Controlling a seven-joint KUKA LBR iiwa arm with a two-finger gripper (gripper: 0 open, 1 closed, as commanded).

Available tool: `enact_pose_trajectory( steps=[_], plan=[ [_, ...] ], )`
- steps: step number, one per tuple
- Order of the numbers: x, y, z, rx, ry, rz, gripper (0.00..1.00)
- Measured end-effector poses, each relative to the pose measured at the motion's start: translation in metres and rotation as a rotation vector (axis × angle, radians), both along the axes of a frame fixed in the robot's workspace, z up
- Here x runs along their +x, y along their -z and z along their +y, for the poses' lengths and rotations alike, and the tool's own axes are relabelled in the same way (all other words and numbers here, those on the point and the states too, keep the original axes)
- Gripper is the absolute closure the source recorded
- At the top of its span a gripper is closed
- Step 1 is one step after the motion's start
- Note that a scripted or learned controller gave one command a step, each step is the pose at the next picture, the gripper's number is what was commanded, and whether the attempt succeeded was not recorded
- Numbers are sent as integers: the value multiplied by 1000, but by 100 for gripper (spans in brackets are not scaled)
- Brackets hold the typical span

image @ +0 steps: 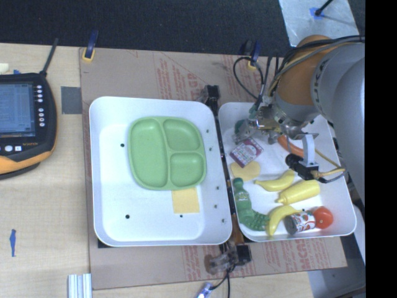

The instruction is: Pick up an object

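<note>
My gripper hangs low over the far left part of the right bin, under the grey arm with its orange band. Just in front of it lies a purple packet. An orange carrot lies to its right, partly under the arm. Nearer the front edge are a yellow banana, a yellow bottle, a second banana, a green toy, a small can and a red tomato. Nothing shows between the gripper's tips.
The left bin holds a green divided plate and a flat yellow square. A small pale yellow piece lies by the right bin's left wall. A control pendant rests on the bench at the far left.
</note>
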State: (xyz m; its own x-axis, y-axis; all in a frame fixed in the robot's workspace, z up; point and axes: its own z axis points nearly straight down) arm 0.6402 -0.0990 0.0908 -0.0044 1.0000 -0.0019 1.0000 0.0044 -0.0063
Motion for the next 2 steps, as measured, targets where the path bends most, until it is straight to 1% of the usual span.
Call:
enact_pose_trajectory(
  steps=[1,2],
  plan=[
    [16,-1,-5,2,0,-4,0],
    [16,-1,-3,2,0,-3,0]
  ],
)
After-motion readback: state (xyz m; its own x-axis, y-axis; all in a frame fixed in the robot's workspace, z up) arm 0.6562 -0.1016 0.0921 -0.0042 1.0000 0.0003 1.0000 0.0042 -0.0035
